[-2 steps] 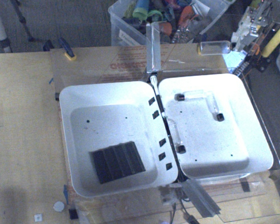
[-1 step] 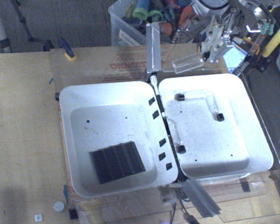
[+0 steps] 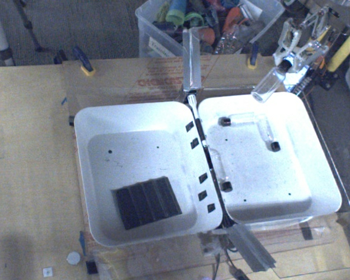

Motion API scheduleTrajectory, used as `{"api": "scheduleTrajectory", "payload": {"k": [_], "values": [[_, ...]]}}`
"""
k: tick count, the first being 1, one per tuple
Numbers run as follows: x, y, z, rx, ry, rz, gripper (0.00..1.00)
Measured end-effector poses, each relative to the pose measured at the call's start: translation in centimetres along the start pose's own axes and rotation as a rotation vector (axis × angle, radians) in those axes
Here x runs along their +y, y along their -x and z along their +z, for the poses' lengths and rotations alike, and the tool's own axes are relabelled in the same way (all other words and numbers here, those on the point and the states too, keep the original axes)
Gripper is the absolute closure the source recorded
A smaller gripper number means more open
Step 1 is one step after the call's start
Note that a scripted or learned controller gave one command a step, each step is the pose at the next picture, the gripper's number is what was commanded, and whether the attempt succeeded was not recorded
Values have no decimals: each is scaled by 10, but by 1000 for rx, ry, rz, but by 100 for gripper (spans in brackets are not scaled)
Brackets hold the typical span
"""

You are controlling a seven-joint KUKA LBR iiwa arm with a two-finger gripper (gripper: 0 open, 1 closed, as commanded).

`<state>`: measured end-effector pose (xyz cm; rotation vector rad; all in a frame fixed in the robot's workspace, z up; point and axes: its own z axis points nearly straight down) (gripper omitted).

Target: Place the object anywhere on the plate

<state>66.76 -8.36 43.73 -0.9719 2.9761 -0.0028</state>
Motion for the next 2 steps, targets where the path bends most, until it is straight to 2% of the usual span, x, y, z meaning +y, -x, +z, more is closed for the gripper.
{"api": "scheduleTrajectory", "payload": {"k": [1, 2], "values": [[-113, -83, 0, 1, -2, -103, 100], [-112, -82, 0, 0, 0, -779, 100]]}}
